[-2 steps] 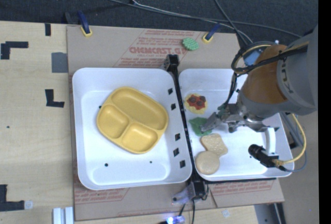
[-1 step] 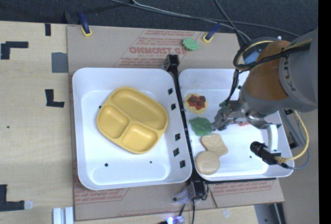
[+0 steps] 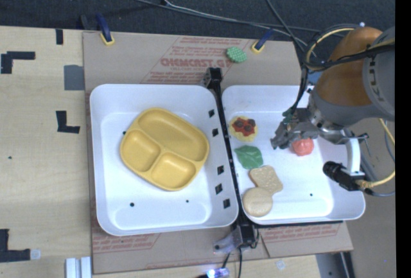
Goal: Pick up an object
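- The right bin [image 3: 334, 206] is taken as the landmark; the arm [image 3: 350, 87], grey with an orange band, is seen reaching over its right side.
- The gripper [image 3: 289, 133] is seen low inside the right bin, near its middle.
- A red ball-like object [image 3: 303, 146] is seen on the right bin's floor, right up against the gripper's dark fingers on their right side; it cannot be told whether it sits between them.
- How wide the gripper is set cannot be told, since the fingers are a dark blur.
- A small tart-like piece with red and dark topping [image 3: 244, 128] is placed in the right bin's upper left part.
- A green leaf-shaped piece [image 3: 248, 156] is laid just below the tart.
- Two tan biscuit-like pieces [image 3: 262, 190] are found near the right bin's lower left corner, touching each other.
- A yellow divided plate [image 3: 165, 148] is set in the left bin [image 3: 109, 206], which adjoins the right bin.
- A small green object [image 3: 236, 54] is seen on the cardboard beyond the right bin's far edge.
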